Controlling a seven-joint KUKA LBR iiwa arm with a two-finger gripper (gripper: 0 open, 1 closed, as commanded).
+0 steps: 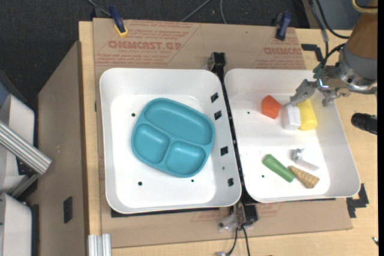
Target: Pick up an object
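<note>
The gripper hung over the right bin, just above and right of the yellow block; whether the jaws were open or closed couldn't be told, nothing visibly between them. Yellow block touched a white block on its left, orange piece farther left; green stick, cone and a small white piece lay well below it. Likely risks: jaws landing on both touching blocks and pinching neither, or shoving the yellow block aside because of the crowding.
</note>
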